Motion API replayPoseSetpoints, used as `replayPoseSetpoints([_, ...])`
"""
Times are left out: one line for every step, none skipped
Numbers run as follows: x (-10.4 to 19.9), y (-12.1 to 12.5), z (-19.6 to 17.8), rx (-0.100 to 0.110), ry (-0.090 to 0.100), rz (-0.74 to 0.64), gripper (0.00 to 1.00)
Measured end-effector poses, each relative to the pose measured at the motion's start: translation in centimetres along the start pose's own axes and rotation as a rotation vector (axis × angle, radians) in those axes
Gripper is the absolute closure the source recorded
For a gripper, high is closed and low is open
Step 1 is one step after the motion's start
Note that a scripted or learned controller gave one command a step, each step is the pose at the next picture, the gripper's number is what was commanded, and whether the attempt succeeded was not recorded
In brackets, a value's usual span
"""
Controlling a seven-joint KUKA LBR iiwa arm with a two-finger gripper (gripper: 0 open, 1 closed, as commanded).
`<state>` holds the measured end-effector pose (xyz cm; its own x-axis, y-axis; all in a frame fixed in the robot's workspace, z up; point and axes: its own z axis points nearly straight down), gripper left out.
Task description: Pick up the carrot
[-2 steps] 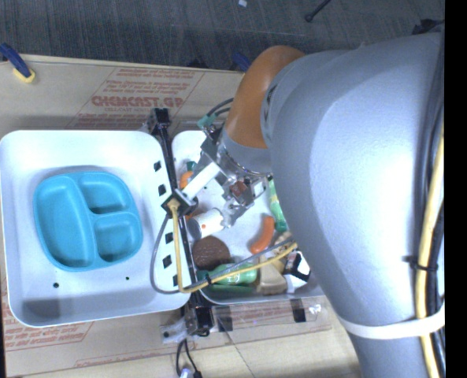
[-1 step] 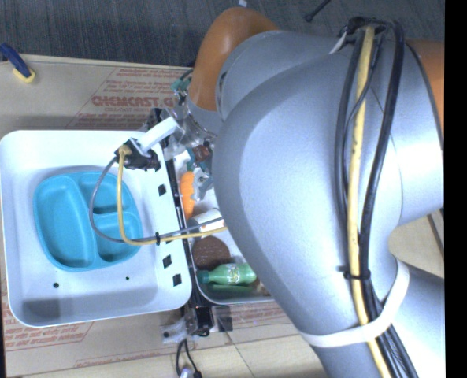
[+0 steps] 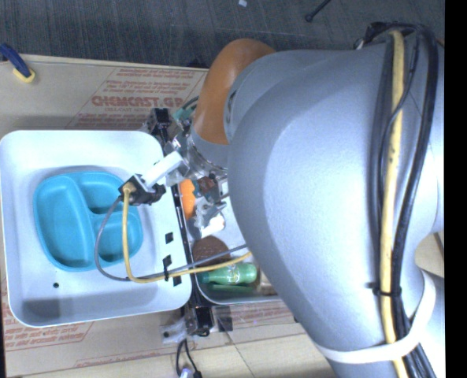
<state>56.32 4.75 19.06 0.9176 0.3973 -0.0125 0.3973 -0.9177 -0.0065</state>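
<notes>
Resting on cardboard (image 3: 99, 105), bins (image 3: 28, 290); floor (image 3: 138, 14) seemingly carpeted.

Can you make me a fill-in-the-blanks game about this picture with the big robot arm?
1. The divided tray lying in the left bin is colored ____.
2. The carrot is the color ____.
3. The green bottle lies in the ____ bin.
4. The band above the arm's wrist is ____.

Missing words: blue; orange; right; orange
</notes>
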Motion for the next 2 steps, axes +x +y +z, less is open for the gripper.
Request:
replayPoseSetpoints([-3.9,-1.1,-7.0,-0.004,0.007,0.195,0.0])
replayPoseSetpoints([-4.7,6.5,0.3,0.002,-0.004,0.204,0.0])
